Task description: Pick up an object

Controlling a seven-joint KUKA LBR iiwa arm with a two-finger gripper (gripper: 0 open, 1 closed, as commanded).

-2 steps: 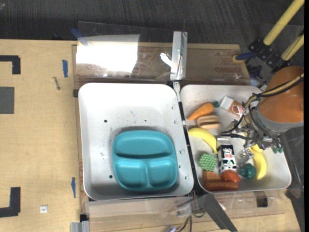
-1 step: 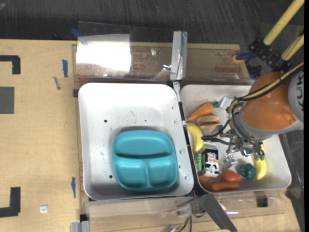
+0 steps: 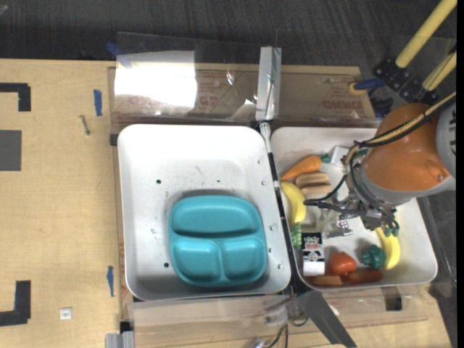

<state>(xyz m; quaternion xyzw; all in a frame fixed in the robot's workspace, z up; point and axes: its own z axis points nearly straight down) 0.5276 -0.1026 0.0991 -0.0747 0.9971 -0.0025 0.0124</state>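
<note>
Hovering claw point(image 3: 360, 220), grip state unclear, just above right-bin toys: banana point(image 3: 293, 200), carrot point(image 3: 302, 167)

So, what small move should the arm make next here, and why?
Probably a short, straight descent into the right bin. The tool hangs above the toy food there, near the banana and the hot dog bun, and nothing can be seen held in it. The left bin holds one teal divided plate, a harder pick.

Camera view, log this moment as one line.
arm: over right bin | hand: hidden, grasp unconfirmed | left bin: teal tray | right bin: bananas, carrot, clutter
</note>
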